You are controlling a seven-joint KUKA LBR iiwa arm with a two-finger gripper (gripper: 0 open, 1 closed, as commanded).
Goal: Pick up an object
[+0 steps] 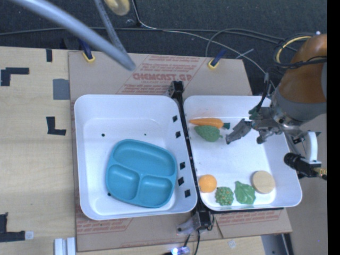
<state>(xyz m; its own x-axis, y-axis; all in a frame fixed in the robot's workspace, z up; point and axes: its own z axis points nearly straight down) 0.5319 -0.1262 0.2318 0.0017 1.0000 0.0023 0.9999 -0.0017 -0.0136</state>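
Orange carrot (206, 122) is my landmark: it lies lengthwise along the far wall of the right bin (289, 166), long axis running left to right, with a green leafy vegetable (208, 133) touching its near side. From my seat I take one of these two as the likeliest pick, since the gripper (248, 132) hangs just to the carrot's right, a little nearer the camera. Its fingers look spread and I see nothing between them, so I judge it unloaded. A reach would run leftward, roughly along the carrot's length. Well nearer than the carrot, along the front wall, sit an orange ball (207, 183), broccoli (224, 196), another green piece (245, 193) and a beige disc (263, 181). Left of the carrot, past the divider, the left bin (90, 116) holds a blue tray (141, 173). Nothing blocks the path.
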